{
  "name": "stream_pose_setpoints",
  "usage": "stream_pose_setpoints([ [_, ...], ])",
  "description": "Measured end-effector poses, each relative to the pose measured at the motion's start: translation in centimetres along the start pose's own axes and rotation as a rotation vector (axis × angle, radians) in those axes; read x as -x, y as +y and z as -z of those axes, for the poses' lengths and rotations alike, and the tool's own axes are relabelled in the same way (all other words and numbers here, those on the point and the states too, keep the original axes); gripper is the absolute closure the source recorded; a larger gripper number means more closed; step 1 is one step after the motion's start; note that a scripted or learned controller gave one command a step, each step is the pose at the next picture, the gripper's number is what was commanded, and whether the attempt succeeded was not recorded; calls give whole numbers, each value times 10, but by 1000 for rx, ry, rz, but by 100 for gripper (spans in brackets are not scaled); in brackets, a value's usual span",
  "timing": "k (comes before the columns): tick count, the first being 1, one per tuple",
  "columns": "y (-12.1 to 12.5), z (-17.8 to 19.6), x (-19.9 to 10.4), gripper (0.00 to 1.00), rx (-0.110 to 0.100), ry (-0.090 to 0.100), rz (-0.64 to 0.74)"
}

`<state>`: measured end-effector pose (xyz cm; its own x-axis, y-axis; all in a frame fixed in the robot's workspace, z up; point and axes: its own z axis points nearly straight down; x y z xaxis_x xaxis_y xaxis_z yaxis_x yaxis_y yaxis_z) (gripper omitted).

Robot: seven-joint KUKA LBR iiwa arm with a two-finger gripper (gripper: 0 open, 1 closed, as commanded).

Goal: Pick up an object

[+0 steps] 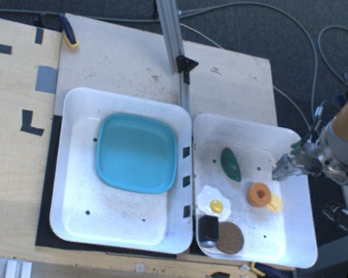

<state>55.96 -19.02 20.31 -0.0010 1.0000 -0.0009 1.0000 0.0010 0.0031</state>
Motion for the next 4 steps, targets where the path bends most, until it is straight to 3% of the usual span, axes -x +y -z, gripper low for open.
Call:
stream_pose_setpoints([
  [1,4,43,-4,100,0,0,0],
  [2,4,62,-4,100,-2,1,-1],
  [4,18,63,-114,100,-4,2,4],
])
